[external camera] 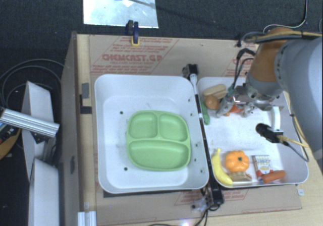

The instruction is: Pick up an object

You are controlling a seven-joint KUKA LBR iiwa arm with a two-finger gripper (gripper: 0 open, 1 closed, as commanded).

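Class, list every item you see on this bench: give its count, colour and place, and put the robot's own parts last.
Bins: two, white, side by side on the bench.
Divided plate: one, green, in the left bin.
Banana: one, yellow, right bin, near edge.
Pumpkin: one, orange, beside the banana.
Carrot: one, orange, right bin's near corner.
Bread-like pieces: two, tan and brown, right bin's far corner.
Arm: one, grey with orange band, from the right.
Gripper: one, low in the right bin.
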